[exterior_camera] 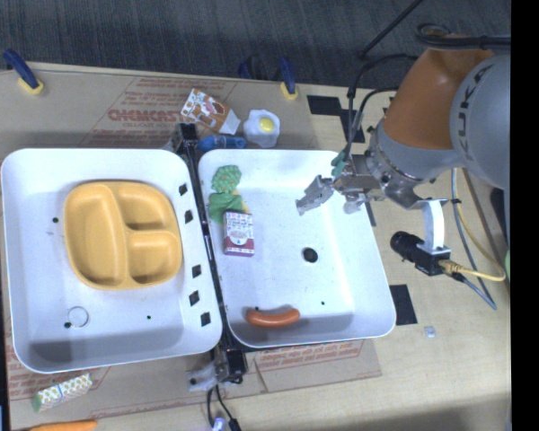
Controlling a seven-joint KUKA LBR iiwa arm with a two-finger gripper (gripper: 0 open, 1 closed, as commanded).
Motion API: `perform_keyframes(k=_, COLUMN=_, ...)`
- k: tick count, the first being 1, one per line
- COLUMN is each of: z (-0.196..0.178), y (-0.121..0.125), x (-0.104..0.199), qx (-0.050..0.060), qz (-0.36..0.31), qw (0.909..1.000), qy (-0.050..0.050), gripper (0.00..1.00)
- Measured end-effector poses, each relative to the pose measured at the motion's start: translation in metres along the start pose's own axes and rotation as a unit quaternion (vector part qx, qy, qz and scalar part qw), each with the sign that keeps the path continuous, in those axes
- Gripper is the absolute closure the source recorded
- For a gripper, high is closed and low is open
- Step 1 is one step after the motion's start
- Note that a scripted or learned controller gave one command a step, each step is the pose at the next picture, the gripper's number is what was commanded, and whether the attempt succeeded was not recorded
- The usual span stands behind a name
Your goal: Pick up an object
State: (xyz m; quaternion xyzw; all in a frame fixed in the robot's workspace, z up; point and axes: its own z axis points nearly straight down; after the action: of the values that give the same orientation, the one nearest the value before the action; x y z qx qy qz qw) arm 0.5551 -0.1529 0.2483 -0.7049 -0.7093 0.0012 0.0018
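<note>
Nearest the camera, a wrapped packet [64, 391] lies on the cardboard sheet [314, 359] below the left bin [18, 241]. Inside the right bin [364, 277], a sausage [271, 316] rests against the near wall. A small red-and-white carton [239, 233] lies farther in, near the bin's left wall, with a green leafy toy [225, 189] touching its far end. The left bin holds a yellow divided tray [123, 233]. The gripper [328, 196] hangs over the far right part of the right bin, well apart from the carton and the sausage. Its two fingers stand spread apart and nothing lies between them. Beyond the bins, a printed carton [203, 109], a blue item [221, 141] and a fried-egg toy [262, 127] rest on the cardboard.
</note>
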Motion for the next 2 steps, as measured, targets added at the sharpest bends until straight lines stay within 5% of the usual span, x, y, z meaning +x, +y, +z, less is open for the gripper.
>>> perform_keyframes(k=1, z=0.129, y=0.023, x=0.049, qx=0.001, qz=0.0, qw=1.0, qy=0.0, gripper=0.0)
perform_keyframes(k=2, z=0.157, y=-0.027, x=0.061, qx=0.001, qz=0.032, qw=0.9995, qy=0.0, gripper=0.0)
